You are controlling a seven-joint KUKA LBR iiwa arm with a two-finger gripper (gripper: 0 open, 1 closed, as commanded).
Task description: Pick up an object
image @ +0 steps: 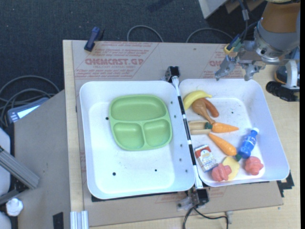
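My gripper [237, 71] hangs open above the far rim of the right bin [269, 123], with nothing between its fingers. The right bin holds toy food: a yellow banana [194, 98] and a brown chicken drumstick [205, 109] at the far left, two orange carrots [224, 127] [222, 144] in the middle, a blue bottle [247, 143] to their right, a small red and white carton [206, 157], and red and yellow pieces [228, 168] near the front rim. All of them lie below and in front of the gripper.
The left bin [95, 156] carries a green three-compartment plate [140, 122]. A black clip [172, 72] sits where the bins meet at the back. A blue object [92, 38] lies at the board's far left corner. Cables run behind the board.
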